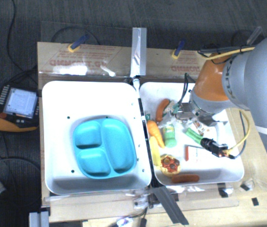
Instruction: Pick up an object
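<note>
The surface [48, 56] carries two white bins side by side; the arm [247, 79], grey with its orange band, reaches in from the right over the right bin [233, 171]; the left bin [57, 108] holds a blue divided plate [105, 146]; the pincer [183, 113] hangs low over the right bin's middle, and whether it is apart or together I cannot tell; just beside it sit a green bottle [170, 135], a carrot [155, 132] and a hot dog [161, 109]; nearer the front wall lie a pizza slice [169, 163], a sausage [185, 178] and a green marker [193, 135].
</note>
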You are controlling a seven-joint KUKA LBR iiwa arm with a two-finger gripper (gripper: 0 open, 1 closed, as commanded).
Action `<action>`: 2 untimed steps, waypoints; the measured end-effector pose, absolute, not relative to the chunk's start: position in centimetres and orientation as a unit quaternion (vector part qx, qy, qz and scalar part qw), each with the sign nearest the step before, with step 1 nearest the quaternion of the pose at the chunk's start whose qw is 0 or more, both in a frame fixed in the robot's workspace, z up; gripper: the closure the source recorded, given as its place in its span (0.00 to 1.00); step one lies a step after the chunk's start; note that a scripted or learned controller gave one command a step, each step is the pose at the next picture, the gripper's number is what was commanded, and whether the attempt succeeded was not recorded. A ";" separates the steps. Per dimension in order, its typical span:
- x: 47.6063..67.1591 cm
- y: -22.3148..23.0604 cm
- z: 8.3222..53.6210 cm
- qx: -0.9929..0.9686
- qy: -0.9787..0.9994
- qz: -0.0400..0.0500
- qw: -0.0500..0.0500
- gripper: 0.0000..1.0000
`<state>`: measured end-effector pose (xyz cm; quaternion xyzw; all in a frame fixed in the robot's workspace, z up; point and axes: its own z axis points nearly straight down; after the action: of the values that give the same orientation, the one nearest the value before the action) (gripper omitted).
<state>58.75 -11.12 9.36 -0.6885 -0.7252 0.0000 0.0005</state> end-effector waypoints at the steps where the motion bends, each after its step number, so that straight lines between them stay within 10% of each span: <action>1: 62.3 -10.3 9.0 -0.684 -0.729 -0.002 -0.004 0.00; 2: 67.1 -15.2 8.8 -0.703 -0.711 -0.001 -0.004 0.00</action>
<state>67.07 -15.18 8.82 -0.7029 -0.7113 -0.0014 -0.0041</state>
